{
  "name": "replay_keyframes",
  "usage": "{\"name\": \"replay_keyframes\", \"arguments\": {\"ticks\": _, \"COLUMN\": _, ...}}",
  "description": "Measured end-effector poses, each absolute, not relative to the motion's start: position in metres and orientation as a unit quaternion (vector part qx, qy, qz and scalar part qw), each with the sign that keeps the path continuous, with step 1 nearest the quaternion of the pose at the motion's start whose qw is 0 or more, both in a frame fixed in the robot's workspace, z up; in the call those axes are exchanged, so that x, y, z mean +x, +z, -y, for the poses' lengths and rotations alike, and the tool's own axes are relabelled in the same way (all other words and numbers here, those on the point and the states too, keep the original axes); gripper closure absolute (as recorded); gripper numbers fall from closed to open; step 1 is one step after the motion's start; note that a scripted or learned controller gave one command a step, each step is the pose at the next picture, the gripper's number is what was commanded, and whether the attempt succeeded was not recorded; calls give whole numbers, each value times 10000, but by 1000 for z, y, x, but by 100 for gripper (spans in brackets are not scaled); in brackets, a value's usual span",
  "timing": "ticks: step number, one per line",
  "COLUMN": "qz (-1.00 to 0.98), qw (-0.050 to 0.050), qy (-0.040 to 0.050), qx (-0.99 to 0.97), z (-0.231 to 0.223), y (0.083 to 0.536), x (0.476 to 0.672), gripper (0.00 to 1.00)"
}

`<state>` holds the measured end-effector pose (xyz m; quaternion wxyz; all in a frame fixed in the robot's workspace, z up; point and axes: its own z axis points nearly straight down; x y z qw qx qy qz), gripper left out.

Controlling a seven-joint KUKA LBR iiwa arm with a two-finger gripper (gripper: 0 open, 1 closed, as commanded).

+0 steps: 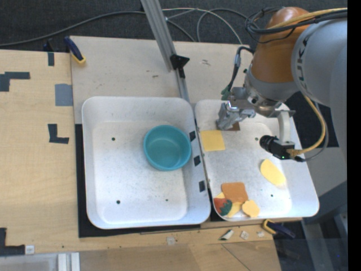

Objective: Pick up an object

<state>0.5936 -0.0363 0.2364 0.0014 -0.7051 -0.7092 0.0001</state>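
The gripper [230, 120] hangs low at the far edge of the right bin [299, 205], just beyond a flat yellow square [213, 140]; whether it is apart or together I cannot tell; the square looks thin, light and probably soft, so pinching an edge seems best.

Cables [186, 16], metal pole [161, 30], tape marks [56, 133]
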Motion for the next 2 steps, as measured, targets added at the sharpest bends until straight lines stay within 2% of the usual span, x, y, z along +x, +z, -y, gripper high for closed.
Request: {"name": "replay_keyframes", "arguments": {"ticks": 2, "qz": 7092, "qw": 16, "qy": 10, "qx": -7050, "z": -57, "y": 243, "x": 558, "gripper": 100}}
